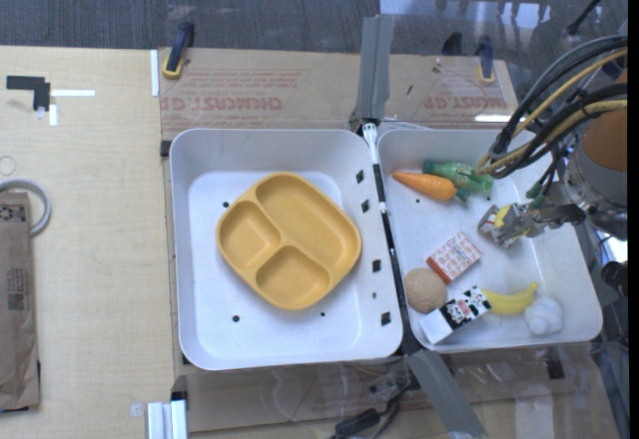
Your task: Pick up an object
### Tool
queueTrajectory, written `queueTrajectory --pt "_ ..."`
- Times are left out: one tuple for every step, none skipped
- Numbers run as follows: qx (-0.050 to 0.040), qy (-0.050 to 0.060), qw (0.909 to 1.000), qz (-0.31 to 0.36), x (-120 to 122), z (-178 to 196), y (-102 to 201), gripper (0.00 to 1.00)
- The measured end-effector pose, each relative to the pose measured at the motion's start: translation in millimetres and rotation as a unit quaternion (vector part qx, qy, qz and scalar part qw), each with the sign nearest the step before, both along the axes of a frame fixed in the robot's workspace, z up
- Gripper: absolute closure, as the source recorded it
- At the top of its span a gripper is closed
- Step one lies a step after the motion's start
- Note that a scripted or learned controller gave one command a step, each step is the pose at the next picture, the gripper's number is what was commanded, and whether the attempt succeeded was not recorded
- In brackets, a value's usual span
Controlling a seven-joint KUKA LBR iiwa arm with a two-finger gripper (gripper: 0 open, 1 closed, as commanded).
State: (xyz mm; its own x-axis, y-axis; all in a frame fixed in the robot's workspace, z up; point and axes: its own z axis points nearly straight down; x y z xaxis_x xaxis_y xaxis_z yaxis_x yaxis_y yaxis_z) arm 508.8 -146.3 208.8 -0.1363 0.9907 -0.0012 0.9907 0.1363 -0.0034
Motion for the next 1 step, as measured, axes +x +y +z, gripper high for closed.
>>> queueTrajectory --pt "-0.0001 -0.001 0.9999 -0.017 23.8 1.7 34.4 1.00"
